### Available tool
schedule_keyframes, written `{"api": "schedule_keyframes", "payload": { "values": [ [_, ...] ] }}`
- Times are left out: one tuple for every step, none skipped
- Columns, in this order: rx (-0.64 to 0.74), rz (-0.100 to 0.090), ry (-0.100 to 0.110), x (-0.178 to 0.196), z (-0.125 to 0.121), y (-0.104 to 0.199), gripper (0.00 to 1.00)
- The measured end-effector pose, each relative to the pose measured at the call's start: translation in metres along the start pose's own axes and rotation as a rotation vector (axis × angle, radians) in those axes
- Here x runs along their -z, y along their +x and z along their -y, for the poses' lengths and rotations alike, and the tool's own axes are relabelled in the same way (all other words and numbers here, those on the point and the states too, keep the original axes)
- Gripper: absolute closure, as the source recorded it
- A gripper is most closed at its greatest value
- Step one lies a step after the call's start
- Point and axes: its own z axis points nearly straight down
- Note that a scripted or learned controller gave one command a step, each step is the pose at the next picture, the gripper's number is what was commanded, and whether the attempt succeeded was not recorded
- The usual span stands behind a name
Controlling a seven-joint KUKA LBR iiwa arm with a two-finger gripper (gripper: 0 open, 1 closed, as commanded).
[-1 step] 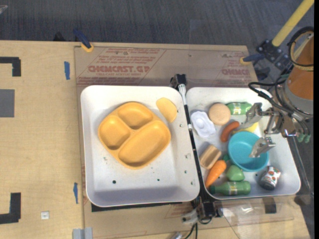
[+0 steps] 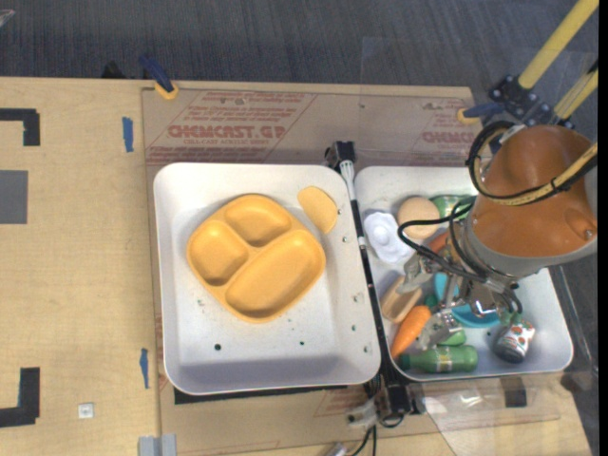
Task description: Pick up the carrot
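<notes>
The carrot [image 2: 409, 329] is a short orange cone lying in the right bin [image 2: 560, 350], near its front left corner, tilted with its tip toward the bin's front. My gripper [image 2: 441, 317] hangs low over the bin's middle, just right of the carrot and close above the clutter. The arm's big orange band [image 2: 530, 198] hides the back right of the bin. Whether the gripper touches the carrot is hidden by the arm.
A green cucumber-like piece [image 2: 439, 358] lies in front of the carrot. A small can [image 2: 513, 341], a teal dish [image 2: 472, 313], a beige egg shape [image 2: 417, 213] and a white item [image 2: 382, 235] crowd the right bin. The left bin [image 2: 180, 350] holds a yellow divided plate [image 2: 255, 255].
</notes>
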Motion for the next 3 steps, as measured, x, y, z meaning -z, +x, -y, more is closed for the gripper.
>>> {"api": "schedule_keyframes", "payload": {
  "values": [
    [-0.094, 0.012, 0.005, 0.003, 0.019, -0.027, 0.0],
    [0.035, 0.006, 0.004, 0.002, -0.016, -0.009, 0.0],
    [-0.092, 0.008, 0.005, 0.002, 0.004, -0.007, 0.0]
  ]
}}
